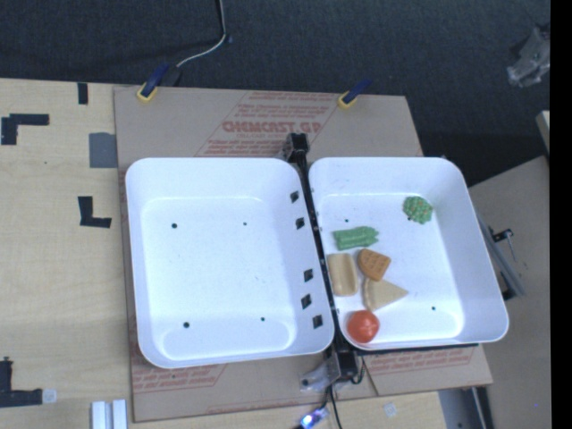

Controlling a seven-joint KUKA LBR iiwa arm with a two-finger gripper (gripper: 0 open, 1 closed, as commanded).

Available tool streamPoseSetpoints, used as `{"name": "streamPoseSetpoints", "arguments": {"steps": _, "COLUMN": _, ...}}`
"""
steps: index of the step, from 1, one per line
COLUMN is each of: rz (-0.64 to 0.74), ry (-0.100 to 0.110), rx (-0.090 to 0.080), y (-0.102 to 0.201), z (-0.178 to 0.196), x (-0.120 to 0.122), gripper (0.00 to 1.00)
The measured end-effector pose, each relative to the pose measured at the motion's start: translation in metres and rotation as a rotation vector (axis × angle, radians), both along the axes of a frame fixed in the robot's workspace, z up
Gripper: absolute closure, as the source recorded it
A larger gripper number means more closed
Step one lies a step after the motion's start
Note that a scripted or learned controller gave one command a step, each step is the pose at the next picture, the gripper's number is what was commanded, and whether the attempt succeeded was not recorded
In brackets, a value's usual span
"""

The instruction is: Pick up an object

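Note:
The right bin (447, 181) holds several small toy foods. A bumpy green piece (416, 208) lies toward its back right. A long green piece (356, 237) sits near the divider. Below it a tan oblong piece (341, 273) and an orange piece (374, 263) lie side by side, touching a pale yellow wedge (384, 293). A red round piece (362, 326) rests at the front wall. A blurred grey shape at the far upper right, off the bench, looks like my gripper (529, 59); it is far from every object and nothing shows in it.
The left bin (143, 239) stands beside the right one, joined along a black clipped seam (308, 239). Both rest on a cardboard sheet (268, 123) over the wooden bench. A cable (214, 34) runs across the dark floor behind.

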State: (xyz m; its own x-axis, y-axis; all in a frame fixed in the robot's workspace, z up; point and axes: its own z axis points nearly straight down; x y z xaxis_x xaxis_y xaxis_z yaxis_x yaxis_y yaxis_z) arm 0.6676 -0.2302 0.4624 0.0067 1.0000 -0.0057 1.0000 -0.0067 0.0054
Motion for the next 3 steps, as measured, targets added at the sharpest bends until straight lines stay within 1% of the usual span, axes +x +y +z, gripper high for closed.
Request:
{"name": "streamPoseSetpoints", "arguments": {"steps": 1, "rz": 0.014, "ry": 0.013, "rx": 0.009, "y": 0.084, "z": -0.073, "x": 0.001, "gripper": 1.00}}
{"name": "streamPoseSetpoints", "arguments": {"steps": 2, "rz": 0.005, "ry": 0.000, "rx": 0.002, "y": 0.012, "z": -0.013, "x": 0.001, "gripper": 1.00}}
{"name": "streamPoseSetpoints", "arguments": {"steps": 3, "rz": 0.012, "ry": 0.009, "rx": 0.007, "y": 0.089, "z": -0.045, "x": 0.001, "gripper": 1.00}}
